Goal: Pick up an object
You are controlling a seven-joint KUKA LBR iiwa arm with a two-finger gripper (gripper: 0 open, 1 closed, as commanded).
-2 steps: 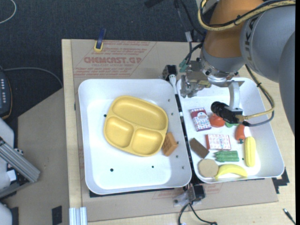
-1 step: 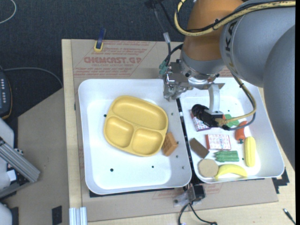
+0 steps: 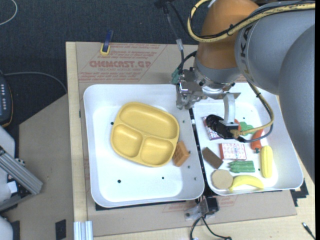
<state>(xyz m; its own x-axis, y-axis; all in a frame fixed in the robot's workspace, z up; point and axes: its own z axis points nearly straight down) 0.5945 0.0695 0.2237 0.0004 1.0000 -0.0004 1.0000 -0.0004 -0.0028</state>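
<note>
The two-finger gripper (image 3: 186, 100) hangs above the ridge between the two white bins; whether it is open or closed I cannot tell. Candidate objects crowd the lower-right bin (image 3: 287, 176): a yellow plastic banana (image 3: 246, 182), a round tan disc (image 3: 222, 178), a brown block (image 3: 212, 157). The arm should shift right, centre over one isolated item, then descend straight.

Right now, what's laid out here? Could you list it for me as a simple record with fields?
left bin: yellow divided plate, brown block touching its right edge
right bin: banana, yellow corn-like piece, tan round disc, red-patterned card, small dark brown slab, other small items
arm: reaching in from the right
gripper: above the bins' shared edge, near their far end
holding anything: cannot tell
</note>
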